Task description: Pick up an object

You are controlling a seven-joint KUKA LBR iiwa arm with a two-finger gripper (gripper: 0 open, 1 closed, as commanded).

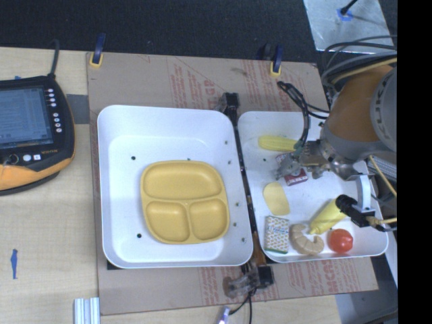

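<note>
Across the surface [47, 248] I see pale wood grain, with a brown cardboard sheet [202, 79] laid over its middle and held at the far edge by two clamps with blue and yellow handles [98, 51]. Both white bins sit on that cardboard, touching along their inner walls. Beyond the far edge the floor is dark carpet [169, 9], with a light patch marked by blue tape at the upper right [345, 13].

On the surface's left lies a teach pendant [30, 130] with an orange-and-black shell and a lit screen. A small blue mark [14, 262] shows near the left front edge.

My left bin [115, 130] carries a yellow divided tray [183, 201], lying flat near its centre. My right bin [253, 130] holds the loose items: a yellow corn cob [277, 143] near the far wall, a pale yellow oval piece [276, 198] in the middle, a small printed box [276, 234] at the near wall, a tan curved piece [304, 240] just beside the box, a red tomato [340, 240] in the near right corner, and a yellow wedge-shaped item [327, 215] just above them.

My arm [358, 113] reaches in over the right bin, cables trailing behind. The end effector [294, 169] is low, between the corn cob and the oval piece, over a small red-and-white item [295, 177]. I cannot tell how its jaws are set or if anything is caught.
</note>
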